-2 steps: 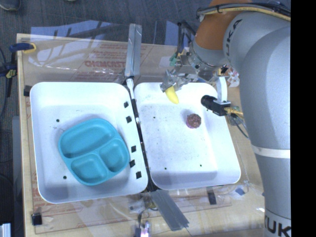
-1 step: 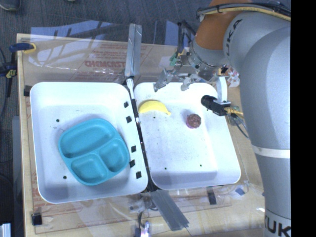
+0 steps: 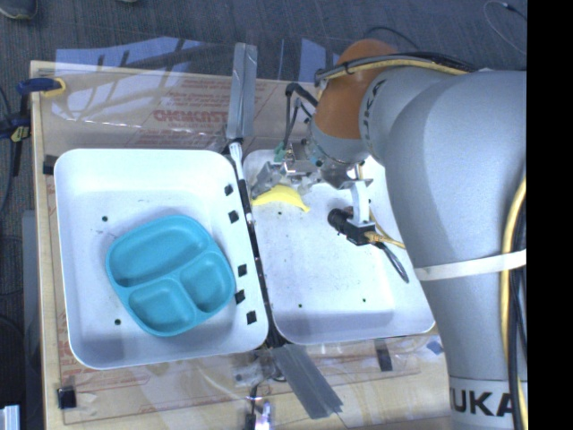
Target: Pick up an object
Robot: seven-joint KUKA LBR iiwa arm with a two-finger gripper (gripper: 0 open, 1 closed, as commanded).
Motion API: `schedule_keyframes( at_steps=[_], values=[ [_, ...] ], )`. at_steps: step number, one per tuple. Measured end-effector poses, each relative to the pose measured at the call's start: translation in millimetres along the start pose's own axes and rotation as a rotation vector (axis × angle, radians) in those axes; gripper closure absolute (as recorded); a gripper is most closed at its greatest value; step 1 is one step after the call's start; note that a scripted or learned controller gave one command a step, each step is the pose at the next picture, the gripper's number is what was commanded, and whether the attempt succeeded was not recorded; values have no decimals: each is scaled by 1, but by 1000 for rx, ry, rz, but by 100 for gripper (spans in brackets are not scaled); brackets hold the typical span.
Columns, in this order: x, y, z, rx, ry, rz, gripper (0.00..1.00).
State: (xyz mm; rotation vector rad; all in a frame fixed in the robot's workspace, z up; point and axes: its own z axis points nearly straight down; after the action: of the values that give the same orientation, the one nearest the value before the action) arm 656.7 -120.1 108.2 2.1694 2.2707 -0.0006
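A small yellow, banana-shaped object [image 3: 283, 199] lies in the far left corner of the right bin [image 3: 331, 316]. My gripper [image 3: 277, 176] is low in that same corner, right above and behind the yellow object, close to it or touching it. The wrist and the orange band [image 3: 345, 106] rise behind it and hide the bin's far edge. A blue divided plate [image 3: 170, 274] lies flat in the left bin [image 3: 81, 240], far from the gripper.
The large grey arm [image 3: 457, 204] covers the right side of the right bin. The raised rims between the two bins [image 3: 246, 249] run just left of the yellow object. A cardboard sheet [image 3: 143, 97] lies behind the bins.
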Motion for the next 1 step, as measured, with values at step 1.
schedule_keyframes(
  at_steps=[1],
  values=[
    [-8,-22,16,3,1,-42,0]
  ],
)
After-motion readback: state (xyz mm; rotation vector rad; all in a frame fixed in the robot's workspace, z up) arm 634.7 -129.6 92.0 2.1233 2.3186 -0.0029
